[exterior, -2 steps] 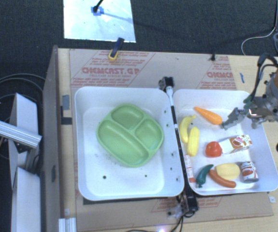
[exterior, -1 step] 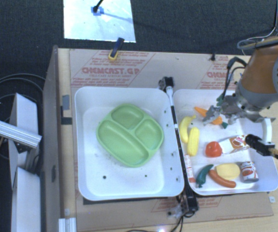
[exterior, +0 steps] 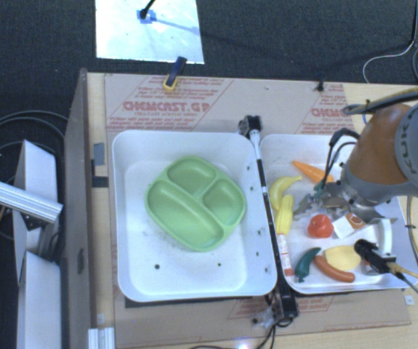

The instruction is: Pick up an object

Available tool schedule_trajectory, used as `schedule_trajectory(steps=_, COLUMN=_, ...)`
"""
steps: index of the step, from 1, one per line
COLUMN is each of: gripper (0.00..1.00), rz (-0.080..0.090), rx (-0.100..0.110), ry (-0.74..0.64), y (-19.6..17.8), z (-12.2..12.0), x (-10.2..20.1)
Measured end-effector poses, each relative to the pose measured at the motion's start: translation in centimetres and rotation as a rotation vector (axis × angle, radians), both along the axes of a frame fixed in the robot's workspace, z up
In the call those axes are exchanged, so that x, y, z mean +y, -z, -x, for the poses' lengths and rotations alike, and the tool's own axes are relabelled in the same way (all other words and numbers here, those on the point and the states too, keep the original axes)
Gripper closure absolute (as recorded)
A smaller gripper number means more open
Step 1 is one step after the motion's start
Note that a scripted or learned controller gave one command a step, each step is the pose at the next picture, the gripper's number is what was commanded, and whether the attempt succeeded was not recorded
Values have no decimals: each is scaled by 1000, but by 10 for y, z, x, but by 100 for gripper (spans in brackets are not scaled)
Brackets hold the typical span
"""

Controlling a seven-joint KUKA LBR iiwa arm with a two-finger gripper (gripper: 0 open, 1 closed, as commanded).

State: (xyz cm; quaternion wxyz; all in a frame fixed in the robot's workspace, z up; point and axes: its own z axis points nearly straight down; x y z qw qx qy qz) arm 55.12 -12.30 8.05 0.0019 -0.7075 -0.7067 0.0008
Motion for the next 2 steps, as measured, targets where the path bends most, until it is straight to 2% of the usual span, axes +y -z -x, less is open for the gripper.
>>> schedule_trajectory(steps=1, gripper=100, rz=2, rx=-7, ry=-3, y=-14, z=-3, x=0)
schedule_trajectory(steps=2, gripper=0, rz=2, rx=-7, ry=-3, y=-14, z=-3, x=0)
